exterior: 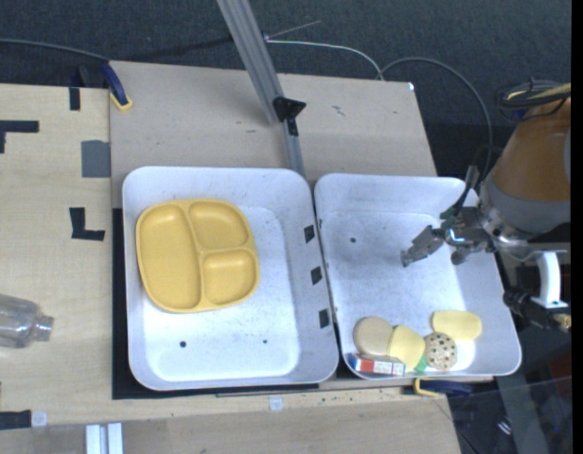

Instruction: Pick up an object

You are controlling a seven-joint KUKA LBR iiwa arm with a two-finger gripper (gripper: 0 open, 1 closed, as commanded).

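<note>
Several small items lie bunched at the near edge of the right bin [386, 206]: a round beige piece [371, 333], a yellow piece [406, 343], a speckled cookie-like disc [443, 350], another yellow piece [457, 324] and a flat red-and-white packet [377, 366]. My gripper [429, 251] hangs over the right middle of that bin, above and behind the pile, and I see nothing in it. The grey arm with its orange band [538, 164] comes in from the right.
The left bin [216, 348] holds a yellow divided plate [197, 253]. A clear bottle [17, 320] lies on the bench at far left. A slanted metal bar [254, 50] ends near the bins' back edge.
</note>
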